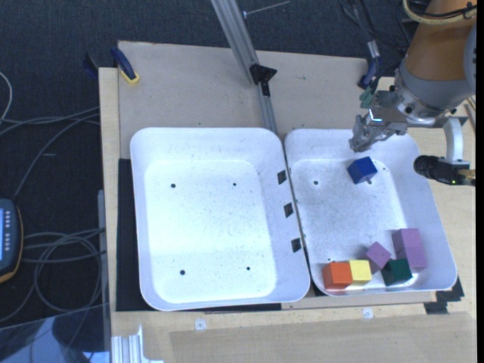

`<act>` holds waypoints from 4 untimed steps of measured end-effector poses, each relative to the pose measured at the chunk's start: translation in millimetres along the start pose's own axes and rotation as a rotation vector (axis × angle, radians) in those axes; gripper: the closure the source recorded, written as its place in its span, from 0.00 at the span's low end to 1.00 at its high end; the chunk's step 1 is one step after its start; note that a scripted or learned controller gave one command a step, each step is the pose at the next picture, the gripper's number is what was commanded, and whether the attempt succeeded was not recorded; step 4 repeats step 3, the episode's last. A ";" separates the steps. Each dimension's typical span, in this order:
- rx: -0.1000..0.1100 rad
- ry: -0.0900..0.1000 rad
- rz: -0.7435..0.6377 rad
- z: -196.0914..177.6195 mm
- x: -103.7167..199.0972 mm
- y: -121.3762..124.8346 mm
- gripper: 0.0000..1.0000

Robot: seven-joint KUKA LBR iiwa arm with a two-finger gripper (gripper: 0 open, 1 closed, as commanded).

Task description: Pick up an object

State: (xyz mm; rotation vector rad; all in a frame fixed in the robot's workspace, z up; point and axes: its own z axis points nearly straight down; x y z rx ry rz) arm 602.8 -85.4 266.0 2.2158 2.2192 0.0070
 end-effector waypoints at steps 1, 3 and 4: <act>0.010 0.003 -0.004 14.3 49.6 -18.1 1.00; 0.009 0.004 -0.005 4.5 144.8 -43.6 1.00; 0.009 0.004 -0.005 4.5 144.8 -43.6 1.00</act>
